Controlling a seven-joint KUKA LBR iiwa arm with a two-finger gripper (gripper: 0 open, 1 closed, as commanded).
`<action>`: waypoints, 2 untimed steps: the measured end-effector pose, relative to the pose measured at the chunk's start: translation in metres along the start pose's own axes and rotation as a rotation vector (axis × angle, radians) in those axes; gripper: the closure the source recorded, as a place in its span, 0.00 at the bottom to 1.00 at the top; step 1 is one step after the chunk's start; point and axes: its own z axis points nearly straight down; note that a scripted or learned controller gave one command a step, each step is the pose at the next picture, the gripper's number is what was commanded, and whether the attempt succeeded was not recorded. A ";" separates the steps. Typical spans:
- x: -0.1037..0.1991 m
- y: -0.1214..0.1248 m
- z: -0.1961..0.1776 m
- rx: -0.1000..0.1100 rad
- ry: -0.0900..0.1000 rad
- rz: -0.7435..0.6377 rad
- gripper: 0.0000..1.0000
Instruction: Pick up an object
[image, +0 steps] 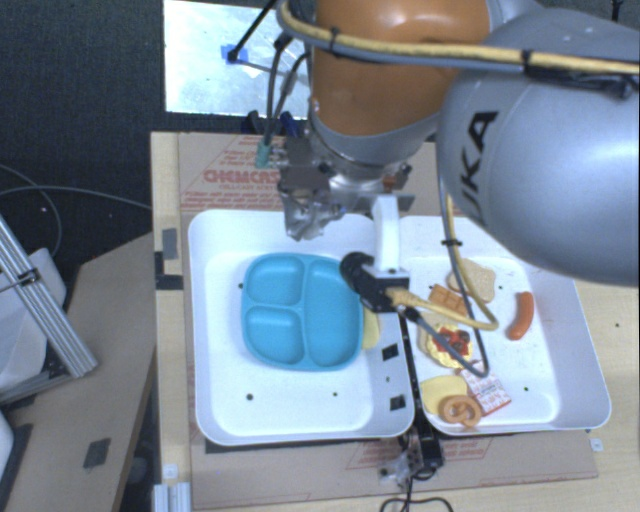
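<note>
The claw (305, 222) hangs above the blue tray (301, 310); I cannot tell its state. The tray looks light, stiff, slippery; grip its rim.

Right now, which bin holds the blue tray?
The left bin: the blue divided tray lies in it. The right bin holds small food items instead.

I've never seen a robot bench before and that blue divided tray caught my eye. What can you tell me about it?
The blue divided plastic tray has rounded corners and three compartments, one long and two smaller. It looks smooth and matte, lies flat in the left white bin, slightly turned, with nothing visible in its compartments. A yellow piece sits against its right edge.
</note>
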 end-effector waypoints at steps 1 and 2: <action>0.007 0.069 -0.036 -0.015 0.003 0.005 1.00; 0.000 -0.003 -0.017 -0.006 0.003 -0.001 1.00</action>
